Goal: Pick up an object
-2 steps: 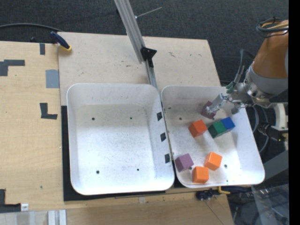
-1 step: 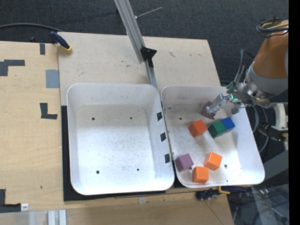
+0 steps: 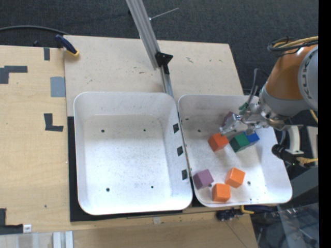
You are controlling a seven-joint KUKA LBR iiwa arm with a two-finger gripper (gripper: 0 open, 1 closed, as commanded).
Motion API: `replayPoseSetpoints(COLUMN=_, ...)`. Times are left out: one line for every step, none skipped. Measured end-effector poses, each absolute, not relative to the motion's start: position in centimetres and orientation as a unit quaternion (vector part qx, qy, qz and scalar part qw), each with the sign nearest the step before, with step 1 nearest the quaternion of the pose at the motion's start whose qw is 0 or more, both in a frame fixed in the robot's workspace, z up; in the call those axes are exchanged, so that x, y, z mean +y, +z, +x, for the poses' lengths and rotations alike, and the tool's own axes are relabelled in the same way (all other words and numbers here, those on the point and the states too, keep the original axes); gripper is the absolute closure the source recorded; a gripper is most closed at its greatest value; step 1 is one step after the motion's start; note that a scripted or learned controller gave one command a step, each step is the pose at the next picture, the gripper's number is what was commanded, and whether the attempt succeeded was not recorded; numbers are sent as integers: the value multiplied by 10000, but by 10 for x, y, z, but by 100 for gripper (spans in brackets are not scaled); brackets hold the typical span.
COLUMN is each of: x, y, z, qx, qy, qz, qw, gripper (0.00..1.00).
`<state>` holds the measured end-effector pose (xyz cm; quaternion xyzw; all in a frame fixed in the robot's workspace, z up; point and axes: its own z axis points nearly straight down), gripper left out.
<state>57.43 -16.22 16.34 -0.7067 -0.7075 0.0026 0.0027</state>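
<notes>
The right bin (image 3: 274,182) holds several small blocks. A red-orange block (image 3: 217,141) lies near its middle, with a green block (image 3: 240,142) and a blue block (image 3: 253,137) touching each other just to its right. A purple block (image 3: 202,178) and two orange blocks (image 3: 235,177) (image 3: 221,192) sit toward the front. My gripper (image 3: 231,123) hangs low over the bin, just behind the red-orange and green blocks, at the end of the grey and orange arm (image 3: 289,84). I see nothing held in it.
The left bin (image 3: 83,138) stands beside the right one, and their walls meet in the middle. A slanted metal pole (image 3: 147,30) rises behind the bins. A yellow and blue tool (image 3: 68,44) lies at the bench's far left.
</notes>
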Motion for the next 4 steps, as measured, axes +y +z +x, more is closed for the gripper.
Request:
replayPoseSetpoints(x=-165, y=126, z=581, qx=-7075, qy=-2, qz=-7067, qw=-17, gripper=0)
replayPoseSetpoints(x=-165, y=120, z=587, qx=-7074, qy=-66, qz=-7067, qw=-111, gripper=0)
replayPoseSetpoints(x=-165, y=130, z=588, qx=-7071, qy=-77, qz=-7070, qw=-125, gripper=100)
replayPoseSetpoints(x=-168, y=173, z=586, qx=-7075, qy=-5, qz=-7067, qw=-13, gripper=100)
